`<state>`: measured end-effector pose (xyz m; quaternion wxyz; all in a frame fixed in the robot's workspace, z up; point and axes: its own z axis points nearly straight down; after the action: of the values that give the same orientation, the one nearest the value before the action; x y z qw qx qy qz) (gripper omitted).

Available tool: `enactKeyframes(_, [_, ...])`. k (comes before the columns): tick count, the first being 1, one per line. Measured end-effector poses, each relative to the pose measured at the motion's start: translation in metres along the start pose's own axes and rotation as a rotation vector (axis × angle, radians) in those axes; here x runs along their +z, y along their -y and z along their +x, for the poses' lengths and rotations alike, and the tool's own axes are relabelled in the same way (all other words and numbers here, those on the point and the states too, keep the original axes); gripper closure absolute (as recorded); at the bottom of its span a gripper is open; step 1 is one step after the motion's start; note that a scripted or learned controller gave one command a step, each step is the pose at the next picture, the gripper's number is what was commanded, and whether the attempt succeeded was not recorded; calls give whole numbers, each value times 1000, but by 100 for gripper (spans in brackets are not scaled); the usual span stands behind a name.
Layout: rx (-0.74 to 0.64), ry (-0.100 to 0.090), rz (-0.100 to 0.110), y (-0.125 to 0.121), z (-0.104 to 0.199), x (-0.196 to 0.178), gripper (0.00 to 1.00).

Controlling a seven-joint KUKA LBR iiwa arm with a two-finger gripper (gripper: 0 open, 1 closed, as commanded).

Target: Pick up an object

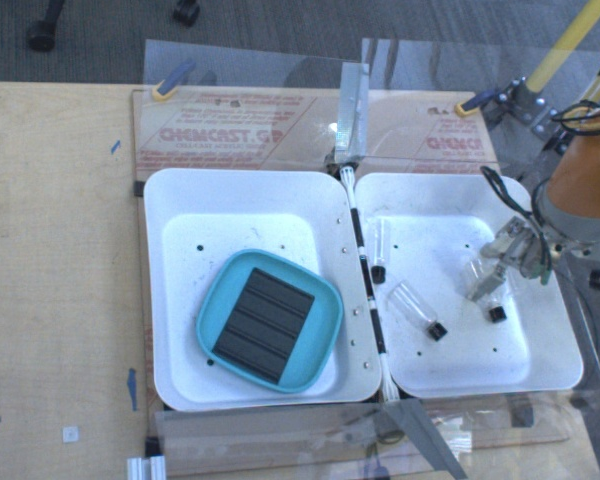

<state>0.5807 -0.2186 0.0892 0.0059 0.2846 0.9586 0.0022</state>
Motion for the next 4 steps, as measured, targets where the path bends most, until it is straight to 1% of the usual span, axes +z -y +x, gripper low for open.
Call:
enactKeyframes(3, [-270, 0, 4, -18, -32, 1, 0])
enactKeyframes(4, [-268, 10, -2, -20, -35, -12, 100])
